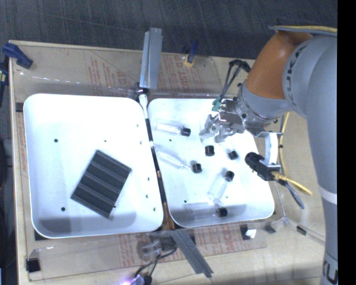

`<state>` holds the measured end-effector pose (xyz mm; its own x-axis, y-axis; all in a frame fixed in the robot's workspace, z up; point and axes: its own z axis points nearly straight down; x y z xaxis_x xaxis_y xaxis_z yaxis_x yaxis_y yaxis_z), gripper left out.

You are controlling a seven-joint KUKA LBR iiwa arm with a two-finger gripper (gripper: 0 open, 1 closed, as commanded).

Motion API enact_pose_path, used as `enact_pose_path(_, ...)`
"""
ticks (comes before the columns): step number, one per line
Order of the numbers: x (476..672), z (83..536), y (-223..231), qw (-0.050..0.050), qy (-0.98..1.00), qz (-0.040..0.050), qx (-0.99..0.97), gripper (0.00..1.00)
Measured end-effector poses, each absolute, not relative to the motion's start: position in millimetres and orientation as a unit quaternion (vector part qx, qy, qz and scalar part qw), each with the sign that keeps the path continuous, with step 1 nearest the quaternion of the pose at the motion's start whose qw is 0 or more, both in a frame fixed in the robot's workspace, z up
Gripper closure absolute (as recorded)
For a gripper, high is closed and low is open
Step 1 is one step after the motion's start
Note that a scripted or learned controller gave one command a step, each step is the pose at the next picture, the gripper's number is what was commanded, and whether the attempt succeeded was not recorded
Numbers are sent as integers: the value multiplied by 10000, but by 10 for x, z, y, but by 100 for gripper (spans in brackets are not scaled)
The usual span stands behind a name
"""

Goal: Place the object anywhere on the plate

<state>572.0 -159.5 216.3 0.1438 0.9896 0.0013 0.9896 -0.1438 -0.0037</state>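
Bins side by side on bench: left bin (41, 108) has a dark ribbed plate (101, 183) lying flat, set diagonally, toward lower centre. Right bin (172, 108) holds several clear vials w/ black caps, scattered. One vial (171, 128) lies near upper left, cap pointing right; another (177, 161) lies diagonally mid-left w/ cap at its lower right end; a third (219, 186) is tilted at lower right centre, cap at its upper end; a fourth (204, 210) lies along the near wall, cap at right. Two loose-looking black caps, or vials seen end on, can't tell which, sit at approx centre (209, 150) and just right of it (232, 154). Arm (308, 70) comes in from right, orange band above wrist, over the right bin's upper right corner. Gripper (216, 129) hangs over the bin's upper middle, above the centre cap; whether fingers are spread or pressed together, can't tell, and nothing is visibly pinched between them. No vial is on the plate; all are in the right bin, well apart from it. Black handle-like part (258, 164) sticks out over the bin's right edge.
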Motion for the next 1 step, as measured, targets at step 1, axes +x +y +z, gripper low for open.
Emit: enact_pose_path(1,6244,2019,-856,14,-6979,7,-7162,100)
